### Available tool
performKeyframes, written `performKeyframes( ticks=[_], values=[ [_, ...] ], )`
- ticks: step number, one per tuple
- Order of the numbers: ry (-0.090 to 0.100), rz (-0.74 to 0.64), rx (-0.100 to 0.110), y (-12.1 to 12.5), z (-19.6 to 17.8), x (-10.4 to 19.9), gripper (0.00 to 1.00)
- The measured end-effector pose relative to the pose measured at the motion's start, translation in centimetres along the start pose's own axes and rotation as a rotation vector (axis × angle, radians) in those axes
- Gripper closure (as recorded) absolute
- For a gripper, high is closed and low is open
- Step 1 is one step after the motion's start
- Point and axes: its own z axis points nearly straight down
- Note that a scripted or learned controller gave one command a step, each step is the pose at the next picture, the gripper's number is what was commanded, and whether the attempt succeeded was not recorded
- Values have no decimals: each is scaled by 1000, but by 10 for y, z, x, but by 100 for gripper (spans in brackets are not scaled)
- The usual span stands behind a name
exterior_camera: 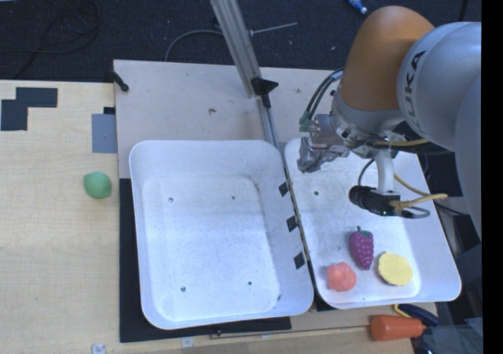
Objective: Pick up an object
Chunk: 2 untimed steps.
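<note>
Arm: reaching in from the right, grey with its orange band high, wrist bent down over the right bin (440, 282).
Gripper (308, 162): hanging low at that bin's far left corner; can't tell its state from here.
Toys: a purple berry (361, 248), a red lump (341, 276) and a yellow piece (394, 268) clustered at the near end, well apart from the gripper.
Left bin (149, 164): alongside.
Green ball (97, 185): out on the bench, far left.

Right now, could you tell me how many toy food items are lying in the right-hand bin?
3, all at its near end: a purple grape bunch, an orange-red piece left of it, a yellow piece right. The arm may hide others.
</note>
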Motion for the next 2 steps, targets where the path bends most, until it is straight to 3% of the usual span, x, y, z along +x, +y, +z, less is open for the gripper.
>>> performKeyframes(
  ticks=[2],
  values=[
    [0,0,1,-49,-10,88,100]
  ],
)
